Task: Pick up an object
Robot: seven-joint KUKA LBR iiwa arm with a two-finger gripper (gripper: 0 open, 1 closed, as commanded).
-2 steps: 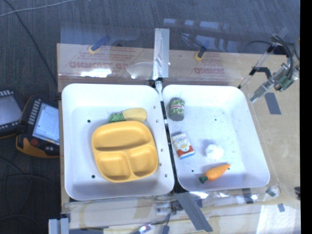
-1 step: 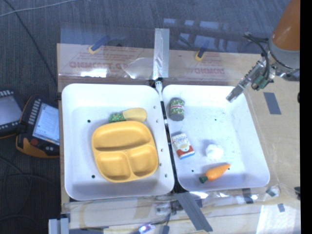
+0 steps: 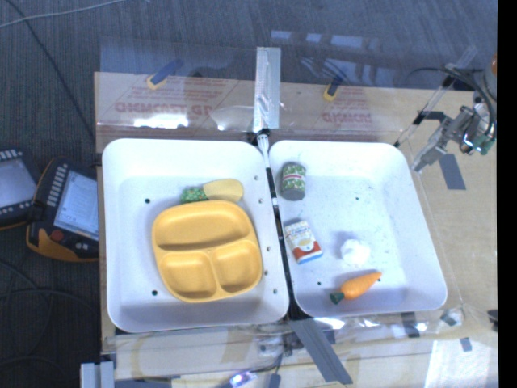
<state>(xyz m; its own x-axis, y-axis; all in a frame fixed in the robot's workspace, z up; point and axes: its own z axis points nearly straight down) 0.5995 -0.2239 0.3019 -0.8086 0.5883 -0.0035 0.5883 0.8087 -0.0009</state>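
1. The pincer [image 3: 440,148] hangs at the far right, above the table and just outside the back right corner of the right bin [image 3: 420,208]. Its two fingers [image 3: 426,158] are spread apart with nothing between them.
2. The arm [image 3: 478,128] behind it comes in from the right edge, a tangle of grey metal and cable.
3. Inside the right bin, nearest the pincer but well apart from it, a small white ball [image 3: 355,251] lies towards the middle.
4. Just in front of the ball, a toy carrot [image 3: 355,286] lies with its green end pointing left and its orange tip to the right.
5. Left of the ball, a small carton [image 3: 302,242] with a red base sits near the wall between the bins.
6. Behind the carton, a greenish can [image 3: 292,181] lies close to that same wall.
7. The left bin [image 3: 121,217] touches the right one along their shared wall. It holds a yellow tray with compartments [image 3: 208,249].
8. A yellow vegetable with a green end [image 3: 212,191] lies against the back edge of the tray.
9. On the floor left of the table [image 3: 202,103] lies a handheld control unit [image 3: 66,212] with a screen.
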